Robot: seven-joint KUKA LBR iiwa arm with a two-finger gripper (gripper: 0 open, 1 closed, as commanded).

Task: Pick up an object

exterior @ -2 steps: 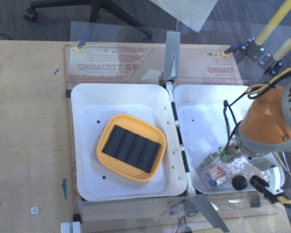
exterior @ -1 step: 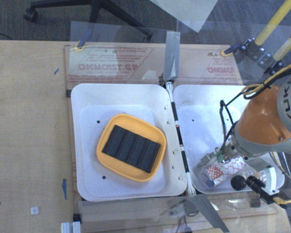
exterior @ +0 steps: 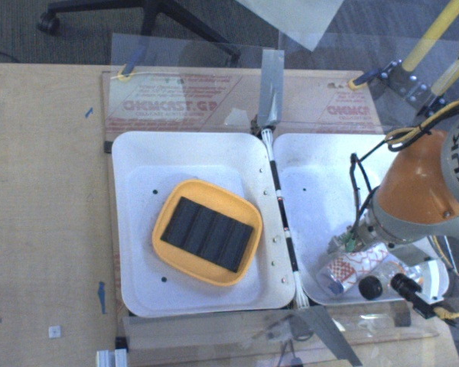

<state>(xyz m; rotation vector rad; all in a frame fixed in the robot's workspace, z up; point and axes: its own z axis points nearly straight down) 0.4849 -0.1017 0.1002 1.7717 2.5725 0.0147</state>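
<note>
Down at the right bin's [exterior: 321, 167] near corner we hover over a patterned tube [exterior: 350, 268], fingers' state unclear, so next comes a clean descent and grip.

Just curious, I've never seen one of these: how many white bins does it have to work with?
2. The left bin holds a yellow tray with a dark insert. The right bin lies beside it, under the arm, with small items near its lower edge; the arm may hide more.

Arm: grey, orange band [exterior: 417, 186] above wrist, entering from right, angled steeply down; gripper [exterior: 350, 243] low at its lower-left end.
</note>
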